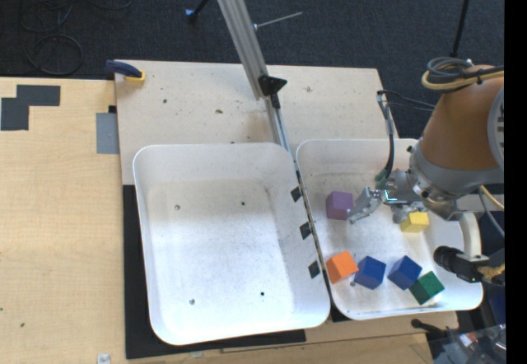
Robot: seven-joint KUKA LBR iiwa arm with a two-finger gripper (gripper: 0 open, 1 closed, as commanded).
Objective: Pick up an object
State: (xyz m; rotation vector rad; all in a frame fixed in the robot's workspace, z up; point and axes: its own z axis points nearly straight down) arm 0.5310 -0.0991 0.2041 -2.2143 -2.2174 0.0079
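Pale wooden tabletop (58, 214) is seen under two shallow white bins, and in the right-hand bin (350, 158) the fingers (360, 207) are held apart just beside a small purple cube (338, 205), which is not yet grasped or lifted.

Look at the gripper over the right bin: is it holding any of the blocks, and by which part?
Nothing is held. The gripper hangs beside the purple block, with no block between its jaws.
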